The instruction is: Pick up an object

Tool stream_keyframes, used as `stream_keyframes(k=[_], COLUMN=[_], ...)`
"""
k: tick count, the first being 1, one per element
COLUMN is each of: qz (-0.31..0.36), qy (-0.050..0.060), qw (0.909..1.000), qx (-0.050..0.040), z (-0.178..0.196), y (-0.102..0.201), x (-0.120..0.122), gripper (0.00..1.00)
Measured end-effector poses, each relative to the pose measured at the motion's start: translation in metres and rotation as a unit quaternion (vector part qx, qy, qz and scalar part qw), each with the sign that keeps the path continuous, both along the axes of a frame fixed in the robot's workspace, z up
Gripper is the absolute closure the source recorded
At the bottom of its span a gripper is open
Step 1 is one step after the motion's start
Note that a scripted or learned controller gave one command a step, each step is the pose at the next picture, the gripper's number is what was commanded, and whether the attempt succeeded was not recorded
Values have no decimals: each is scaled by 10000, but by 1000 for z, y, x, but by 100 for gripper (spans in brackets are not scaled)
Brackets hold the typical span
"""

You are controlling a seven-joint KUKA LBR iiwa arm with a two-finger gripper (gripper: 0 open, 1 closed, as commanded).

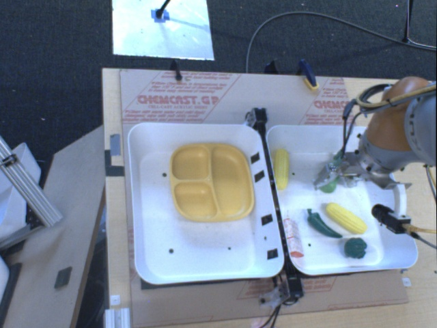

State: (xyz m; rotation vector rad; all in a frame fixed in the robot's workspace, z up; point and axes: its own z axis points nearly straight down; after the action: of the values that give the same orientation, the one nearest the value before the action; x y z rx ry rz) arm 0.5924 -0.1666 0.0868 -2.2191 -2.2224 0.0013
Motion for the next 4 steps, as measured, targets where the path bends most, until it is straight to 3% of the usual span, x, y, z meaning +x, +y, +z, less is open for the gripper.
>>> stream_keyframes(k=[1,2,3,4], qz=[-2,-3,18,27], qy=[-13,-27,-44,-42], qw=[10000,10000,10000,10000], qx=[-2,-5,-11,-7], z=[-2,9,64,119], y=[0,0,-2,6], x=[1,2,14,9], gripper=[0,100,100,100])
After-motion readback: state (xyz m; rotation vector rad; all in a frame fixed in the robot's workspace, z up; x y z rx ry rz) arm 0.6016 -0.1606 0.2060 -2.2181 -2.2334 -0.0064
